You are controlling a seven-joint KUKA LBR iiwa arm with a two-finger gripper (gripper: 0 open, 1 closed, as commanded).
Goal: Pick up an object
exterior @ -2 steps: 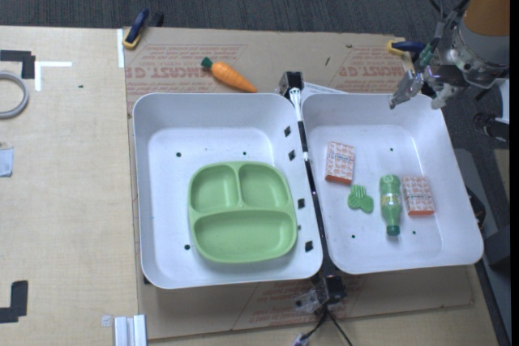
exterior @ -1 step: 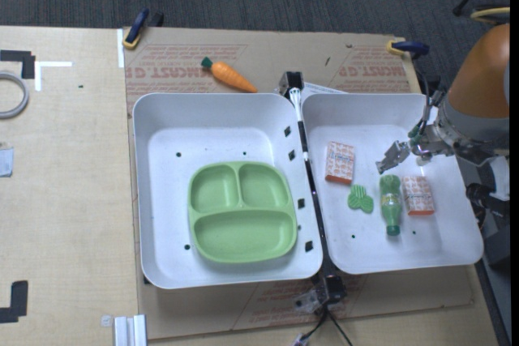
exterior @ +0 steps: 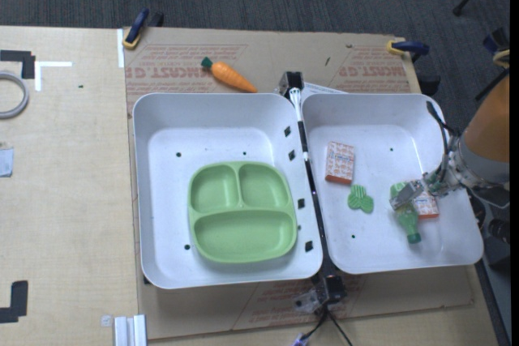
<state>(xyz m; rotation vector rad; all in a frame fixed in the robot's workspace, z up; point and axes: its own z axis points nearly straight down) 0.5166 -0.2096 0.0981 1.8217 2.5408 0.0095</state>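
Note:
In the right bin (exterior: 389, 251), my gripper (exterior: 411, 195) reaches in from the right and sits low over a green bottle (exterior: 411, 227) with an orange label. The bottle lies near the bin's right front, its upper part hidden under the gripper. To the left of the gripper lies a small green leafy toy (exterior: 360, 199). Further back is a small red and orange box (exterior: 340, 162). The orange-banded arm (exterior: 491, 130) hangs over the bin's right rim.
The left bin (exterior: 162, 126) holds a green divided plate (exterior: 242, 211). A toy carrot (exterior: 229, 74) lies on the cardboard behind the bins. Clamps sit at the cardboard's back corners, blue and yellow at the left (exterior: 136, 27).

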